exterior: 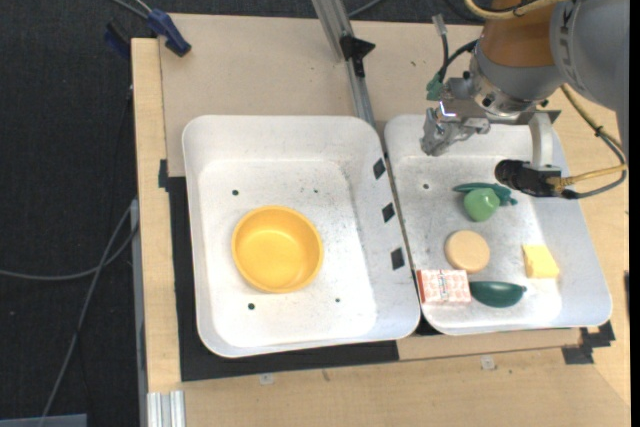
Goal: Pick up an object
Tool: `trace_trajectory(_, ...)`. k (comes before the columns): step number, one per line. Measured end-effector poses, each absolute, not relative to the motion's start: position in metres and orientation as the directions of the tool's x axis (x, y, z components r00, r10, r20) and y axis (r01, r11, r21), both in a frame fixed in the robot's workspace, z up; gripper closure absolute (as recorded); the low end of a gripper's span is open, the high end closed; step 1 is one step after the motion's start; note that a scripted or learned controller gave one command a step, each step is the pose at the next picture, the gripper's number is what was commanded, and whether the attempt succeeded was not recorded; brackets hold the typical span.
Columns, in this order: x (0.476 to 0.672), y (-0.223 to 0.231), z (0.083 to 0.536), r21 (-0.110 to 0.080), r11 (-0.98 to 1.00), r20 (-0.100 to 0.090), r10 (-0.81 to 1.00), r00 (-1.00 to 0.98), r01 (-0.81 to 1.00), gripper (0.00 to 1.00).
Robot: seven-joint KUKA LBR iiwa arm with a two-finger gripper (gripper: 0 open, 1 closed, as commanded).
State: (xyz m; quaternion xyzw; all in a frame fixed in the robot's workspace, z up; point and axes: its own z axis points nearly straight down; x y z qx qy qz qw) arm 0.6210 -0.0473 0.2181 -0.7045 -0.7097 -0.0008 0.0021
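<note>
Objects for picking lying in the right bin (590,300): green round fruit-like piece (481,203) near the middle, tan disc (467,250) just below it, yellow block (540,262) toward the right wall, dark green pod-shaped item (497,293) near the front rim, small red-and-white packet (443,286) at the front left corner, just beside the pod. Yellow bowl (277,248) sitting alone in the left bin (215,165), upright. Gripper (437,136) poised over the back left corner of the right bin, apart from every object, nothing between the fingers; open or clenched impossible to tell from this angle. Both bins resting side by side on the tabletop (250,65).
</note>
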Motion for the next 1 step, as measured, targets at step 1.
trace_trajectory(1,0.6305,0.0048,0.2121,0.002,0.006,0.002,1.0,-0.006,1.0,1.0)
